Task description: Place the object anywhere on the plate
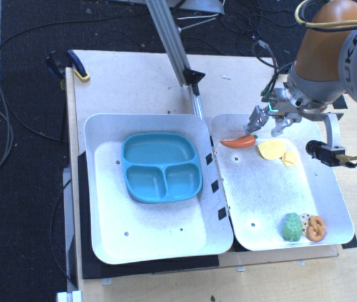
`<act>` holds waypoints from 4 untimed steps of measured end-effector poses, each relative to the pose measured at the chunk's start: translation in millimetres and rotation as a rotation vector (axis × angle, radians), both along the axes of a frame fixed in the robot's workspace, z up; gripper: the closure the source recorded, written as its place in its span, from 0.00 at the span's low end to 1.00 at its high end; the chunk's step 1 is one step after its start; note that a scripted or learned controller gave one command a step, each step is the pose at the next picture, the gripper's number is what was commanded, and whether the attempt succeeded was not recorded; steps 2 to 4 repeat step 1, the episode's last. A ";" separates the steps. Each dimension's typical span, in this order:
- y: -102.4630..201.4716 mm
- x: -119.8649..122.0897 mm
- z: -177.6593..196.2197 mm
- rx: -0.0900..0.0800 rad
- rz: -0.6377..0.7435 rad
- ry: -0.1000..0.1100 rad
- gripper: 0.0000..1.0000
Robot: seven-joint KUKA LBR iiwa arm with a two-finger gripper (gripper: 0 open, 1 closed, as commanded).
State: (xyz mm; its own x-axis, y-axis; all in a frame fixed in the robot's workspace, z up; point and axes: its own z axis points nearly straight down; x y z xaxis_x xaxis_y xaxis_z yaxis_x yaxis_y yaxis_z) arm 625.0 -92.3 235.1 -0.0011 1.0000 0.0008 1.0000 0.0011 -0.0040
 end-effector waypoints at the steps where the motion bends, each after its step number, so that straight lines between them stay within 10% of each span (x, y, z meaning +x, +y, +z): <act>1: 0.0 1.0 1.8 -0.001 0.000 -0.004 0.00; 4: 0.0 1.0 1.8 -0.001 0.000 -0.004 0.00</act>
